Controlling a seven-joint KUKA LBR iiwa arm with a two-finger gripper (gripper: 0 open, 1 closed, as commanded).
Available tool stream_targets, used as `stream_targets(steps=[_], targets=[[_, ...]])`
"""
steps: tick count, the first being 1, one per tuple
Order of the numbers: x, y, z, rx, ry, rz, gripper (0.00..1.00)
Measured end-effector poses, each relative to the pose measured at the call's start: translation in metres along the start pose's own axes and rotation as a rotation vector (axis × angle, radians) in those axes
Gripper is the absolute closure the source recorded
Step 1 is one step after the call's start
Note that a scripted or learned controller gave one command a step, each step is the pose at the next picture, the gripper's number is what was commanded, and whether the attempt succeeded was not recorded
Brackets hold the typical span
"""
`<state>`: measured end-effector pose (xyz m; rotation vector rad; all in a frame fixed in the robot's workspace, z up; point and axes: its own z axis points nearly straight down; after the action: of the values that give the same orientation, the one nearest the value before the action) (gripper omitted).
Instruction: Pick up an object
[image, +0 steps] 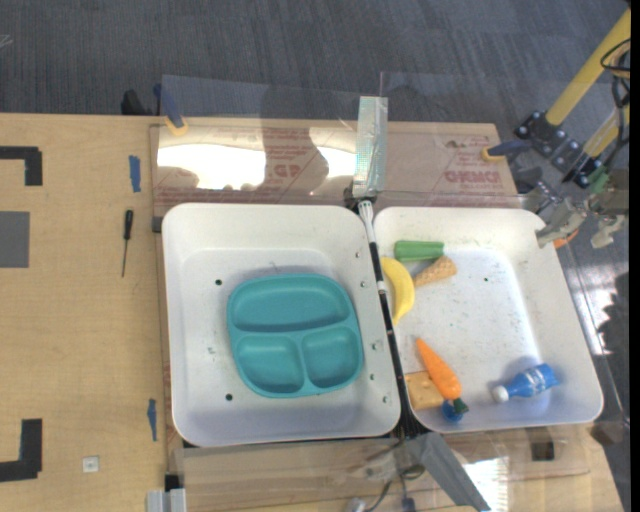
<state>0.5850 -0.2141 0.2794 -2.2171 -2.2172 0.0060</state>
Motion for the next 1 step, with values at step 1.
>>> stream_targets(steps=[1], targets=[[0.0403,-0.0351,0.1673,0.008,0.003,-0.182,0.0]])
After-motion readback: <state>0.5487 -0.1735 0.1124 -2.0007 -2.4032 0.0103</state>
